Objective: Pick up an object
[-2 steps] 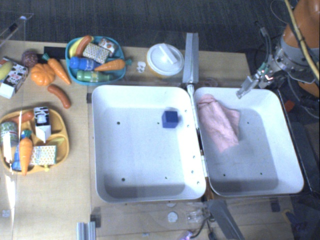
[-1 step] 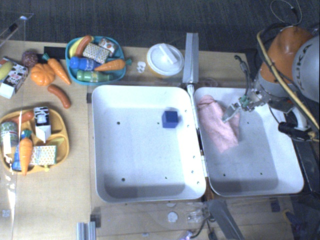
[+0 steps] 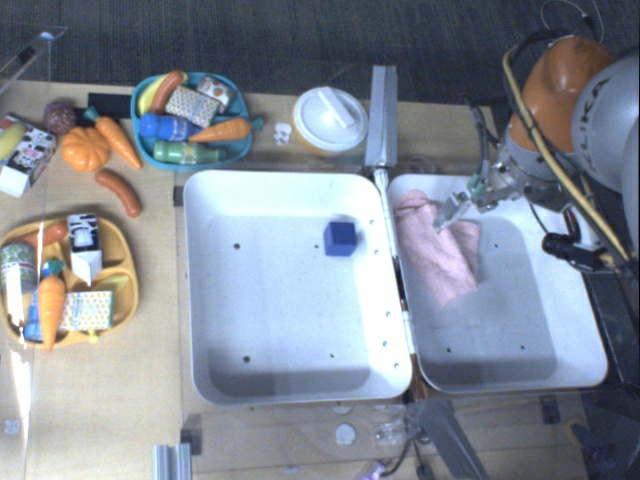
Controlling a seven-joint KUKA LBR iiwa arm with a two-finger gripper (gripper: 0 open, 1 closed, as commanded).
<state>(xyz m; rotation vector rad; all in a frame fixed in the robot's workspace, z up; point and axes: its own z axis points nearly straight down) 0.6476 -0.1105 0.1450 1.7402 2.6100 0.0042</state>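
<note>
We see a light wooden bench (image 3: 160, 368) with a dark floor (image 3: 300, 13) behind it. On the bench sit two white bins, side by side. The left bin (image 3: 290, 373) holds a little blue block (image 3: 341, 237), up near its far right side. The right bin (image 3: 520, 363) holds a pink cloth (image 3: 432, 253), bunched up along its left side. The grey arm (image 3: 600, 108) with its orange band (image 3: 555, 78) comes in from the right. Its gripper (image 3: 466, 204) is low over the far part of the right bin, right at the top edge of the pink cloth. We cannot tell if the gripper has hold of the cloth. Behind the bins stands a round yellow tub with a white lid (image 3: 331, 120). To the left, a blue bowl (image 3: 190, 154) is full of toy food. A yellow plate (image 3: 120, 298) holds more toy food, like a carrot (image 3: 49, 303). A small pumpkin (image 3: 84, 148) and a sausage (image 3: 119, 192) lie loose on the bench.
</note>
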